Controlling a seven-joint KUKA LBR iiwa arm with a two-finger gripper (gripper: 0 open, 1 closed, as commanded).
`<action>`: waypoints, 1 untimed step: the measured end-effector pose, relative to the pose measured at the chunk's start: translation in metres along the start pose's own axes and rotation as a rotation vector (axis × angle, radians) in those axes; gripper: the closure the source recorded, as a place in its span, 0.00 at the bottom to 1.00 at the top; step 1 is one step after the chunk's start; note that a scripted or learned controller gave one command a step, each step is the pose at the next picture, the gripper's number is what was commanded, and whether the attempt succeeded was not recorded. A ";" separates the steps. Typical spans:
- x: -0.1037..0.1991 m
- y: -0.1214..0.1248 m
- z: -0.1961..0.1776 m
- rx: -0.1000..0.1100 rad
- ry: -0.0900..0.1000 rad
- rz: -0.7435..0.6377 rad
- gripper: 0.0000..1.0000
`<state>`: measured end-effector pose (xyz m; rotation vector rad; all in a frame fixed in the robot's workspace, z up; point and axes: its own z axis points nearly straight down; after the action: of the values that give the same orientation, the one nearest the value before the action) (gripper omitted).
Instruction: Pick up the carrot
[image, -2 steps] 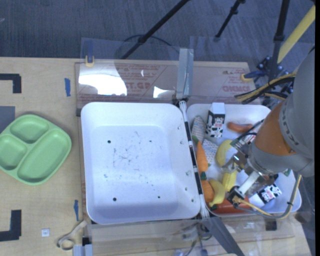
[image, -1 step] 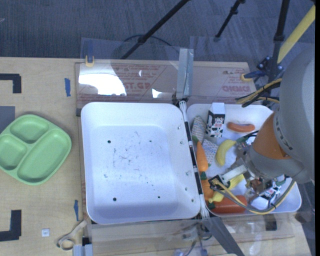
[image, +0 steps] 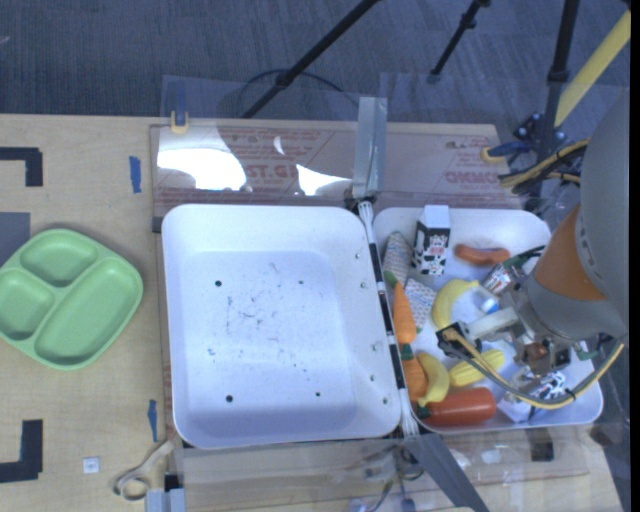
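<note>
Hanging low over the right bin (image: 480, 214), the gripper (image: 520, 355) is sitting beside yellow toys (image: 455, 300), and we are failing to tell how wide it stands. We are seeing the carrot (image: 403, 312) lying apart from it, along that bin's left wall, below the milk carton (image: 433, 240)

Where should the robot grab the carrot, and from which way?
Probably around its middle, coming straight down from above. The carrot lies flat and long beside the left wall of the right bin, so the grip should go across its thin width. A yellow toy crowds its other side, so sideways looks blocked.
</note>
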<state>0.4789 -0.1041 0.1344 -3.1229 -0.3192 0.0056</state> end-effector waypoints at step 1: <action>0.001 -0.004 0.046 0.001 0.000 0.000 0.00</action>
<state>0.4787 -0.0995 0.0881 -3.1219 -0.3186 0.0061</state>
